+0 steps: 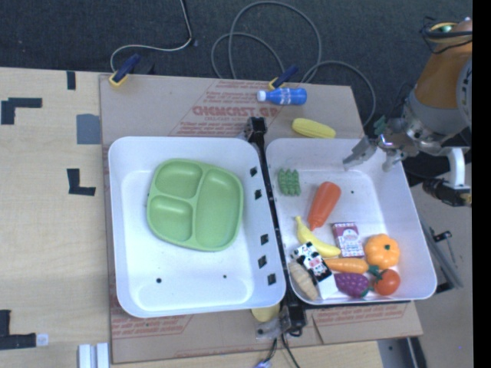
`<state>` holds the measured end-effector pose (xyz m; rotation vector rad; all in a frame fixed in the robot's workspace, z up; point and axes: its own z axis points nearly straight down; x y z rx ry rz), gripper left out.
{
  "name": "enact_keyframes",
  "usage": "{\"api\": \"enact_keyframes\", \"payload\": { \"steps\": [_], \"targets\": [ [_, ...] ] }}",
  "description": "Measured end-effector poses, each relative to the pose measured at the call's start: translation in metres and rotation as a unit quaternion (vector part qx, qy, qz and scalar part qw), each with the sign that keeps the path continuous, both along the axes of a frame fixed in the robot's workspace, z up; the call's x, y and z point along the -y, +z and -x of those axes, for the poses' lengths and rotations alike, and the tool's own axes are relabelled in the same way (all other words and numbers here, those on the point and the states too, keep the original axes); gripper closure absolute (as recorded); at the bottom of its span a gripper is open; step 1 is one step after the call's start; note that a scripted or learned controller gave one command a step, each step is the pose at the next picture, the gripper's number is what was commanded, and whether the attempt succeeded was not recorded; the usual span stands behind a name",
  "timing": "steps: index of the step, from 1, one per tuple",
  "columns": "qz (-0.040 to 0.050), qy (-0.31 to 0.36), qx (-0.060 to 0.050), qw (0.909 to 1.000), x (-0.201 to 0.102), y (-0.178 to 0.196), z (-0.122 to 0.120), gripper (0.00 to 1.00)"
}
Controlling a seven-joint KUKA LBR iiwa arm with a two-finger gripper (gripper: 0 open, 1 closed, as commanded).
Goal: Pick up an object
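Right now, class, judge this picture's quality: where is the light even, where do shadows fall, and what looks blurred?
Camera view: light is soft and even, with no harsh glare on the left bin; the green plate casts only a faint shadow; small toys by the banana look soft and blocky; the gripper is slightly blurred, and the far carpet is dark.
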<state>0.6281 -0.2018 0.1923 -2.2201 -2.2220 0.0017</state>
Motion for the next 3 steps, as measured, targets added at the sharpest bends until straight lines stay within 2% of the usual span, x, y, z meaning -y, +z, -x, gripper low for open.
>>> {"api": "enact_keyframes", "payload": {
  "steps": [1, 2, 3],
  "targets": [
    [-0.0003, 0.001, -0.001, 1.0000, -0.037, -0.107, 0.019, 0.00],
    [0.0014, 0.002, 0.003, 1.0000, -0.097, -0.106, 0.041, 0.00],
    [0.0012, 0.000, 0.003, 1.0000, -0.095, -0.095, 0.040, 1.00]
  ]
}}
